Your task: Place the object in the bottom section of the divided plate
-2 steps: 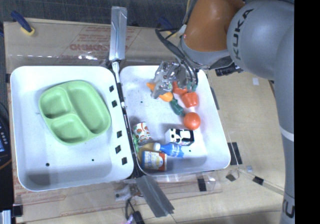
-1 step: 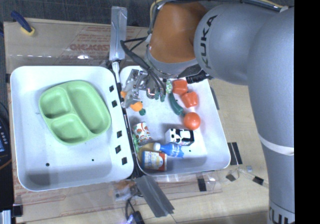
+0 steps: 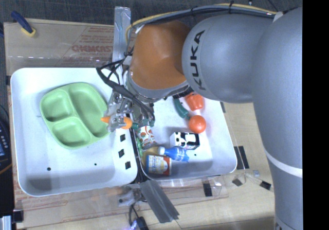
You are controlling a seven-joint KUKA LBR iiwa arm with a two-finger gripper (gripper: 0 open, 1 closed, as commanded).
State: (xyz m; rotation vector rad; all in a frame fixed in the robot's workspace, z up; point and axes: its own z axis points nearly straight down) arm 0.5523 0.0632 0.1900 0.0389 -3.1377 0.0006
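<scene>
A light green divided plate (image 3: 57, 101) lies in the left bin (image 3: 31, 172); its bottom section (image 3: 69, 132) holds nothing. My gripper (image 3: 120, 118) hangs at the plate's right rim, over the wall between the two bins. A small orange object (image 3: 107, 119) pokes out on both sides of the fingers, so the gripper looks shut on it. The orange wrist band and grey arm hide everything just above and to the right of the gripper.
The right bin (image 3: 223, 146) holds a red-and-white can (image 3: 147, 136), a jar (image 3: 157, 164), a blue-capped bottle (image 3: 177, 153), a black-and-white toy (image 3: 185, 140), an orange ball (image 3: 198, 123) and an orange-and-green toy (image 3: 193, 103). Cardboard (image 3: 61, 38) lies behind the left bin.
</scene>
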